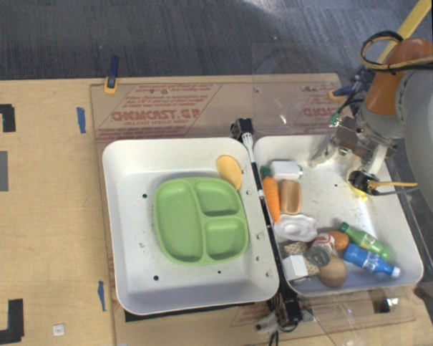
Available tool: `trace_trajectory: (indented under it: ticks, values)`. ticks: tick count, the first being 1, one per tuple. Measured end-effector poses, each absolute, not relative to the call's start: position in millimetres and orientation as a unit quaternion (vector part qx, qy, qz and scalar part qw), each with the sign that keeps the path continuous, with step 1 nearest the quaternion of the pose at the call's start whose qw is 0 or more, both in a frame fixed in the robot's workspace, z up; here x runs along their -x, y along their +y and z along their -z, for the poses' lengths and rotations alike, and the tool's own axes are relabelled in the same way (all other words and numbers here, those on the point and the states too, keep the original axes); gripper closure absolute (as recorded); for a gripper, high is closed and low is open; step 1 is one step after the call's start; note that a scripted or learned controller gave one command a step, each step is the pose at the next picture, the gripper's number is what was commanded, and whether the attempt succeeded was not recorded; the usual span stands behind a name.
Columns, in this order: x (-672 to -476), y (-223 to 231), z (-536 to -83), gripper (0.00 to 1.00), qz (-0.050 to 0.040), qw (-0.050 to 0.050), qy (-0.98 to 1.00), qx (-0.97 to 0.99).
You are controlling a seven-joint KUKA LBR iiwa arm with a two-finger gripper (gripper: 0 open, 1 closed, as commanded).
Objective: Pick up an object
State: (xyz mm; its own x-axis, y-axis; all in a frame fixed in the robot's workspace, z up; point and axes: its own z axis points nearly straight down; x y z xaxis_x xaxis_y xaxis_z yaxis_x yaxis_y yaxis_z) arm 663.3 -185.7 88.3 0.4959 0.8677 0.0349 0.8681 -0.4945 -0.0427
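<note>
My gripper [324,154] hangs over the back of the right bin [409,228], above bare white floor just right of a white box [286,169]. Nothing shows in its grasp. Along that bin's left side lie an orange carrot [271,196], a brown cylinder [290,197] and a white lumpy item [296,226]. At the front lie a blue bottle [369,261], a green bottle [365,241], a tan potato-like ball [334,272], a small orange piece [339,239], a grey round piece [320,256] and a white cube [295,267].
The left bin [126,230] holds a green divided plate [200,219] and a yellow-orange oval fruit [231,170] at its back right corner. A black divider strip [259,195] runs between the bins. The grey arm [415,117] stands over the right bin's far right edge.
</note>
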Motion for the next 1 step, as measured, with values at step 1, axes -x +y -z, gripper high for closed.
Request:
trace_trajectory:
  ticks: [1]
  values:
    - [-668.4,-190.7,-106.9,0.0,0.0075,0.017,-0.545,0.838]
